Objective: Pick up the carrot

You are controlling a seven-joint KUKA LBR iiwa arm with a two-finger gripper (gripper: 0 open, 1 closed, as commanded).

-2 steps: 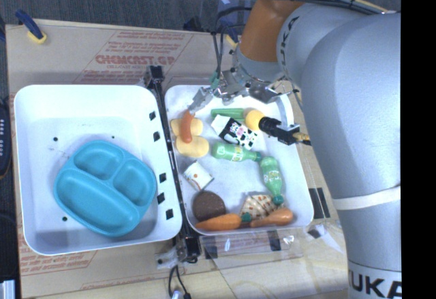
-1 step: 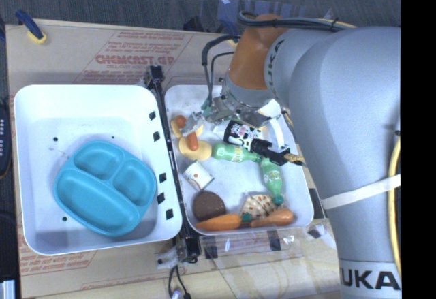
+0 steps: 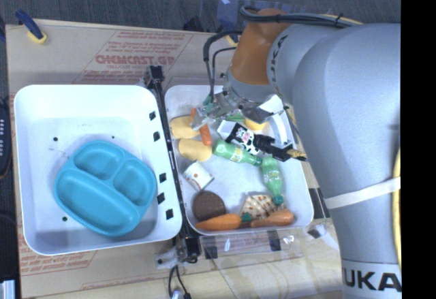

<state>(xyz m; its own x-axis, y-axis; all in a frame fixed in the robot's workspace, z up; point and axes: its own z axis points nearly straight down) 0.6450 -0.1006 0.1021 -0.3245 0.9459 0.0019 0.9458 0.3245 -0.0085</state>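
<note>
Two orange carrots lie along the front wall of the right bin: one at the front left, and one to its right with a green top. A smaller orange piece lies farther back, between two yellowish potato-like items. My gripper hangs low over the back left of that bin, just above the small orange piece and far from the two front carrots. The wrist and tool hide what lies directly beneath them.
The right bin also holds two yellowish lumps, a green bottle, a second green bottle, a black-and-white carton, a brown round item and a shell-like item. The left bin holds a blue divided plate.
</note>
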